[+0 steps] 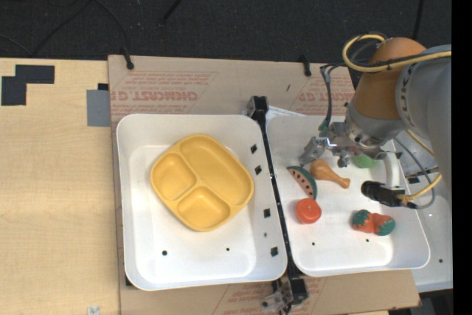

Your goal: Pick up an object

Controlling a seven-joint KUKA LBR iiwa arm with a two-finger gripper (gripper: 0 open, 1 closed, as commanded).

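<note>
My gripper point(326, 157) hangs low over the back of the right bin point(413, 251), its two grey fingers spread open with nothing between them. Just below its tips lies a tan toy drumstick point(330, 174). Left of that, a watermelon slice point(303, 181) sits near the divider. A red tomato point(308, 211) rests in the bin's middle, and a red and green strawberry-like toy point(372, 222) lies to the right. A green object point(363, 158) is partly hidden beneath the wrist.
The left bin point(140, 247) holds a yellow divided plate point(201, 181). A black divider rail point(269, 188) runs between the two bins. The arm's grey and orange body point(398, 85) looms over the right bin's back right corner.
</note>
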